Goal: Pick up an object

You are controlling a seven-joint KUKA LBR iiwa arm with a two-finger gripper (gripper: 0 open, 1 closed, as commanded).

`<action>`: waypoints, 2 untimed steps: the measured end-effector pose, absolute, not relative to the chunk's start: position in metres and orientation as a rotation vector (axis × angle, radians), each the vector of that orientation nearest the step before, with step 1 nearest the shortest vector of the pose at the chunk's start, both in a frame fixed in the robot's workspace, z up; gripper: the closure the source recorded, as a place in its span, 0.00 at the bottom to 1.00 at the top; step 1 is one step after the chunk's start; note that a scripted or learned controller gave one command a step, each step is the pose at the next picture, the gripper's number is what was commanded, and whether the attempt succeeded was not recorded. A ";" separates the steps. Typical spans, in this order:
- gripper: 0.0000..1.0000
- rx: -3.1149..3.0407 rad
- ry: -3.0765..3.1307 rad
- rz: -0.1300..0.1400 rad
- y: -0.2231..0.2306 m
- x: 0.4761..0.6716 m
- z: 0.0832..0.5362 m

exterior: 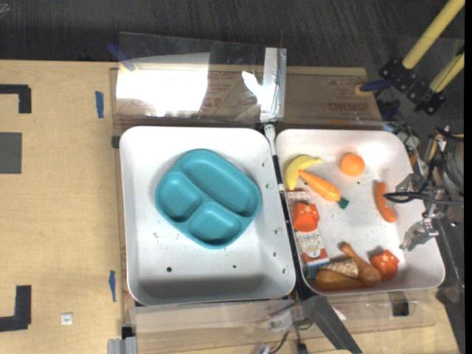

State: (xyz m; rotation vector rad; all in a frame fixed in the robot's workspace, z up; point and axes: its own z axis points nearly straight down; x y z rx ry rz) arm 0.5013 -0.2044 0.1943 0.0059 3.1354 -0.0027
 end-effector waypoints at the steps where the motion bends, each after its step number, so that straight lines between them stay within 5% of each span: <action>1: 0.00 -0.010 3.127 -0.008 -0.223 0.548 0.090; 2: 0.00 -0.071 3.128 0.000 -0.171 0.605 0.088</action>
